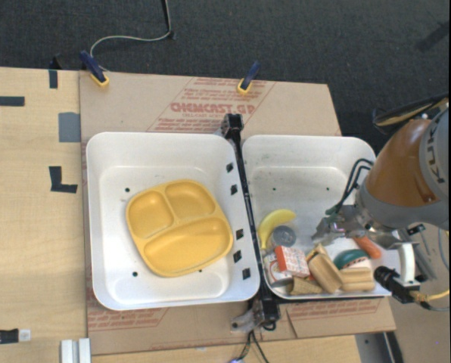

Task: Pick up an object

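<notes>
My gripper (331, 229) hangs low in the right bin (301, 153), just above and left of a pile of small items at the bin's front. The pile holds a yellow banana-shaped piece (275, 222), a grey round lid (284, 236), a red and white box (291, 260), tan bread-like blocks (328, 271), a teal item (352, 259) and an orange-red piece (368, 246). The fingers are small and dark against the clutter. I see nothing clearly between them.
A yellow three-compartment plate (180, 227) lies in the left bin (104, 203). A black divider (241, 203) runs between the bins. The arm's orange band (403, 165) covers the right bin's right side. Cardboard and clamps lie behind the bins.
</notes>
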`<state>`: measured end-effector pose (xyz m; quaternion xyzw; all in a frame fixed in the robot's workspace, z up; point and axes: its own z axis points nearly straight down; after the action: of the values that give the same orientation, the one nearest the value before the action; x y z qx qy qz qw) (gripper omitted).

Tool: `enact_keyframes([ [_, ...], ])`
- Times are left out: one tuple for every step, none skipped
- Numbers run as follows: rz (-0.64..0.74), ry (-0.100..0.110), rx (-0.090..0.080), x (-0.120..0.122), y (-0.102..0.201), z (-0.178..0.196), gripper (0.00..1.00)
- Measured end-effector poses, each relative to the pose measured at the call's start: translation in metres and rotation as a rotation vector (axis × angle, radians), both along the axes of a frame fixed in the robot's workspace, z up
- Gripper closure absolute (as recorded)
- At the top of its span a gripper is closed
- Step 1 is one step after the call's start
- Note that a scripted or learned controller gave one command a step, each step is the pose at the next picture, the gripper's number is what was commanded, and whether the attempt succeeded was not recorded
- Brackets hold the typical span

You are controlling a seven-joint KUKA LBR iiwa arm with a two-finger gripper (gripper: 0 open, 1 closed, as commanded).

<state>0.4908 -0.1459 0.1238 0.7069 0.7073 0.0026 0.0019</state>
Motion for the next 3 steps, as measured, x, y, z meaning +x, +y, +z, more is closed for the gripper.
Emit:
enact_keyframes([
  [-0.001,0.007,-0.002,-0.007,-0.007,0.063,1.0],
  [-0.001,0.007,-0.001,-0.007,-0.007,0.063,0.0],
  [0.001,0.001,-0.003,0.042,-0.013,-0.037,0.0],
])
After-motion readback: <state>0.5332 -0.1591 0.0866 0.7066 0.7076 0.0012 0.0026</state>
